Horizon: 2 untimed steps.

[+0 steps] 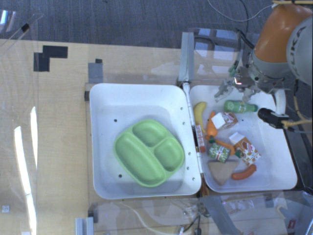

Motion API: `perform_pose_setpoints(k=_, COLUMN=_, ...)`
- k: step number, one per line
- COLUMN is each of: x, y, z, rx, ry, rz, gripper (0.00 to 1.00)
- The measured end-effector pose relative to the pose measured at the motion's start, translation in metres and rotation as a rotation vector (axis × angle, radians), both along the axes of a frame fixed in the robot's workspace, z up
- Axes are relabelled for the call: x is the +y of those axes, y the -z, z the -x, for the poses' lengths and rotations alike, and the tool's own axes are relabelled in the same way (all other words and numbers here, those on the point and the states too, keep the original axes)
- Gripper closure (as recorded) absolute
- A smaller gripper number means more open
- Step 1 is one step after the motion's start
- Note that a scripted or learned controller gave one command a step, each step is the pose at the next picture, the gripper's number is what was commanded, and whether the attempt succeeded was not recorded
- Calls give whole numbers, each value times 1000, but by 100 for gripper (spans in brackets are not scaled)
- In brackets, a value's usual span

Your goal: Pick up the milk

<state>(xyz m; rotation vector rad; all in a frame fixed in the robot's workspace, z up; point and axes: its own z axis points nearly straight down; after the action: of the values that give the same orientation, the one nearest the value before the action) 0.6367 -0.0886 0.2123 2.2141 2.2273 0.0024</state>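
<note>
The gripper point(236, 88) hangs over the far part of the right bin point(288, 146), its fingers spread open with nothing between them, just beside the green bottle point(240, 106) that lies on its side. The milk point(224, 120) (a small white carton with a red mark) lies nearer the middle of this bin, touching a carrot point(211, 126) and close to the banana point(199, 112). In the left bin point(102, 131) rests a green divided plate point(149, 152).
</note>
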Motion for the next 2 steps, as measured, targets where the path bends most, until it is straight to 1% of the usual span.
perform_pose_setpoints(k=1, x=34, y=28, z=-19, rx=-1, ry=84, rz=-1, gripper=0)
perform_pose_setpoints(k=2, x=-59, y=49, z=32, rx=0, ry=106, rz=2, gripper=0)
